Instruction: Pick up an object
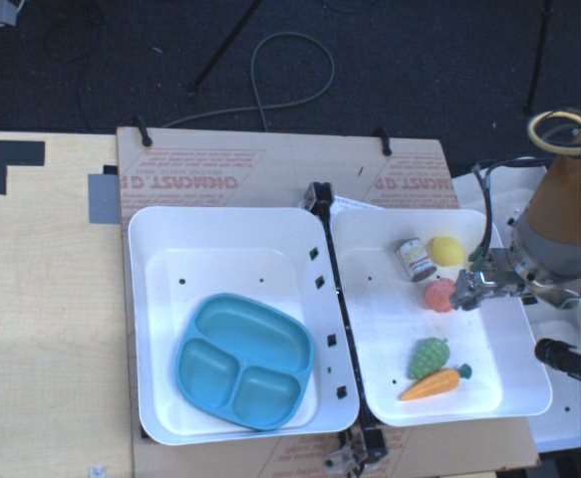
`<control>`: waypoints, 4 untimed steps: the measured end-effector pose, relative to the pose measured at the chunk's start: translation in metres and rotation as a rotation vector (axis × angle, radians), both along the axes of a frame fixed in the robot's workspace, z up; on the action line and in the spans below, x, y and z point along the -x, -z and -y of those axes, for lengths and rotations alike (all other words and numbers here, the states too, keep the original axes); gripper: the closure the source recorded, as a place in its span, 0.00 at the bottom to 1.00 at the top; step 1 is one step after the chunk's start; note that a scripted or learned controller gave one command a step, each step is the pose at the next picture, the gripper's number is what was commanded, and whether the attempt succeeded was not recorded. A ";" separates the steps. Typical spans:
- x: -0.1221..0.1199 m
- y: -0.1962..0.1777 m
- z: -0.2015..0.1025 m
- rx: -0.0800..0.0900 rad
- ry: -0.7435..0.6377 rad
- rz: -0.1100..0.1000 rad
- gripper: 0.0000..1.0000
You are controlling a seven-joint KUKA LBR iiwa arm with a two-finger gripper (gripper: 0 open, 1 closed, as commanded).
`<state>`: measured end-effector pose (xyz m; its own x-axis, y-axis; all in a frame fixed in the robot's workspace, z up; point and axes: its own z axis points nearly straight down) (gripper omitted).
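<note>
White plastic, two shallow bins side by side on a cardboard sheet (270, 172) over a pale wooden bench (41, 317); left bin (155, 237) with a blue divided tray (244, 359), three compartments, tilted a little, toward the near side; right bin (514, 391) with five small things. Near the far right of that bin: small tin can (416, 259) lying tilted, yellow lemon (446, 250) just beside it on the right, reddish round fruit (437, 296) just below both. Toward the near side: green bunch of grapes (429, 356), orange carrot (433, 384) with a green tip just under it, the two touching or nearly so.

Grey arm with an orange band (557, 202) in from the right, over the right bin's right wall; gripper (472, 289) low at that wall, right up against the reddish fruit's right side. Fingers too small and dark to read: cannot tell how far apart, cannot tell whether anything sits between them; fruit apparently on the bin floor, touching or just beside the gripper tip. Dark carpet (390, 48) with loose cables beyond the bench.
</note>
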<state>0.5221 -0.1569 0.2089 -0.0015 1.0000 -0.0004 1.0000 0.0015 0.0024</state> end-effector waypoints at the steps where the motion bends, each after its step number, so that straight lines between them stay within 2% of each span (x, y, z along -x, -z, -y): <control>1: -0.001 -0.034 0.001 0.000 0.000 -0.001 1.00; 2: 0.000 -0.040 -0.056 -0.003 -0.004 -0.005 1.00; 3: 0.012 -0.039 -0.102 -0.003 -0.002 -0.007 1.00; 4: 0.007 -0.028 -0.153 -0.003 -0.002 -0.009 1.00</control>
<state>0.5152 -0.0040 0.2366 -0.0035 1.0000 0.0023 1.0000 0.0035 -0.0062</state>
